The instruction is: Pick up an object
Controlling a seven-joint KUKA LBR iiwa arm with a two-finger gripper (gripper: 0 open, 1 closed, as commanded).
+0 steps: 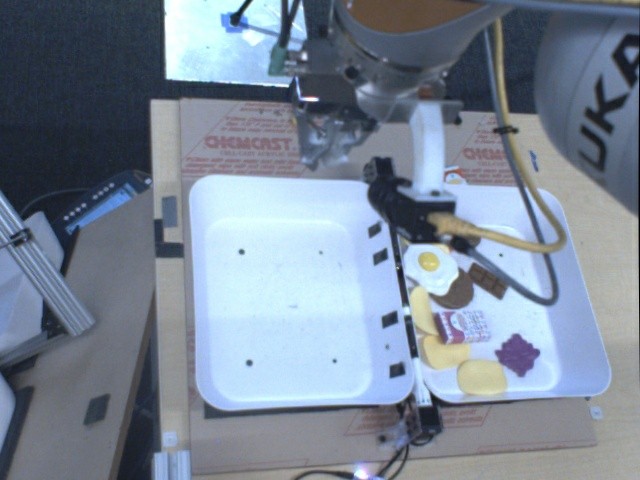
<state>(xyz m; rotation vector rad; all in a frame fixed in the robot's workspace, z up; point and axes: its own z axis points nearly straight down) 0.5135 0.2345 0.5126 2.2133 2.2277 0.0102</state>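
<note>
Claw [325, 140] high above bins' far rim; finger state: cannot tell. Fried egg toy [431, 264] lies toward camera and right of claw, in right bin [575, 298], well apart.

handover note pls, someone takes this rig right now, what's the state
Gripper: raised above the far edge of the left bin, nothing seen held.
Right bin: fried egg, brown disc, chocolate bar, small red-and-white pack, purple piece, yellow pieces, all bunched near the divider.
Done: no pick visible.
Left: move over the right bin, grasp one item, lift.
</note>
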